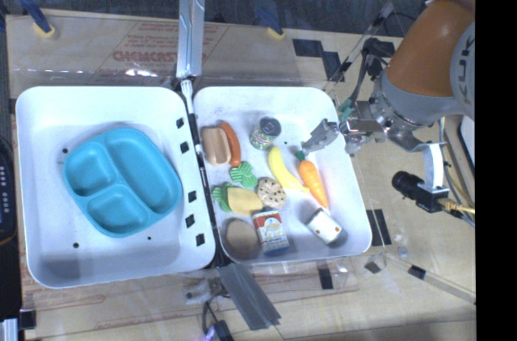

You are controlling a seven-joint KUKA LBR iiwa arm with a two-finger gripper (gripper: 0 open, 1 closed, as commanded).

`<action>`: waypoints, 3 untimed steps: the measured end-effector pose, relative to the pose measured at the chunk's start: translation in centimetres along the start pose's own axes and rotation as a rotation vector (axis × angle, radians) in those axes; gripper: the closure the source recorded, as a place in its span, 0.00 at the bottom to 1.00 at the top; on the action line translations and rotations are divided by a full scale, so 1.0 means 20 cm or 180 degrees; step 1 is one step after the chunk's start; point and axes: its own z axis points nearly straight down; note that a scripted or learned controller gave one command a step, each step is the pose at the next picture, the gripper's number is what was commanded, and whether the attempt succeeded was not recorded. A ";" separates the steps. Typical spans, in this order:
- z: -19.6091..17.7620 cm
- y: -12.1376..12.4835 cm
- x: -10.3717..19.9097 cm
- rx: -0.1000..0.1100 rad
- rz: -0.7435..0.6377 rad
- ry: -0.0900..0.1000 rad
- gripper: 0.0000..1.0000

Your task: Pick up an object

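Note:
The right bin [242,98] holds several toy foods. A hot dog [220,144] lies at its left, and a small tin can [264,132] stands near the middle back. A yellow banana [283,170] and an orange carrot [313,181] lie side by side right of centre. A cookie [271,191], a green leafy piece [241,174] and a yellow-green piece [234,199] sit in the middle. A red-labelled can [272,231], a white canister [325,225] and a brown round piece [240,236] are at the front. My gripper [318,136] hangs just above the carrot's leafy top, and nothing is visibly held.
The left bin [48,250] holds a blue divided plate [121,179]. A metal upright [191,32] stands at the back between the bins. The arm's orange band [428,48] and cables hang over the right bin's right wall.

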 end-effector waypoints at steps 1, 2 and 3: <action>0.87 0.17 0.06 -0.0011 -0.0012 -0.0002 0.00; 0.83 0.17 0.06 0.0000 -0.0018 -0.0001 1.00; 0.33 0.22 0.18 -0.0029 0.0123 -0.0002 1.00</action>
